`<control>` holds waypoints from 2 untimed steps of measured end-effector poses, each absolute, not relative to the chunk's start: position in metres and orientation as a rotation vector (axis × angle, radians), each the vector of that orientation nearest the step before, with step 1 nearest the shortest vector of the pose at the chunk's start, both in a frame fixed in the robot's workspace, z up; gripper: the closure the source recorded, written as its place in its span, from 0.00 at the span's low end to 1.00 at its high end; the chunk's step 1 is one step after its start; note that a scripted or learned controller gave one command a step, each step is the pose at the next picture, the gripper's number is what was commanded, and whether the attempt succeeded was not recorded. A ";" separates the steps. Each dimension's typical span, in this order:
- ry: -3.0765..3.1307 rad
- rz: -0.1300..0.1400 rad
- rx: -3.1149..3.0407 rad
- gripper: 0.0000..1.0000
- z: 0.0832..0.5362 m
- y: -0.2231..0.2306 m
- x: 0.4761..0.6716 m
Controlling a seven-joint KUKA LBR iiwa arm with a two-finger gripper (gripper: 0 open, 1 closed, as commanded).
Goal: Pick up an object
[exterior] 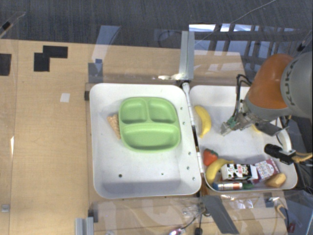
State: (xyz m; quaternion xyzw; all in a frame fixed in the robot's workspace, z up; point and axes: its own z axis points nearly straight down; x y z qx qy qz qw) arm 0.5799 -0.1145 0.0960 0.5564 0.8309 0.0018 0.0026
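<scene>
One curved, smooth yellow banana (203,120) lies just left of your jaws (230,127) in the right bin (215,94); whether they're apart, you cannot tell.

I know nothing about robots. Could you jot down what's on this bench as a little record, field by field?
left bin: white bin holding a green divided plate, with a tan speckled item tucked at the plate's left edge
right bin: white bin with a banana near its left wall
right bin, front: a heap with a red-orange item, a second banana, a small printed carton and a marker
arm: grey with an orange band, reaching in from the right
hand: hand over bare floor of the right bin, to the right of the banana
</scene>
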 end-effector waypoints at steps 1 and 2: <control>2.252 0.012 2.178 1.00 0.089 -0.094 0.658; 2.251 0.011 2.179 0.00 0.089 -0.095 0.658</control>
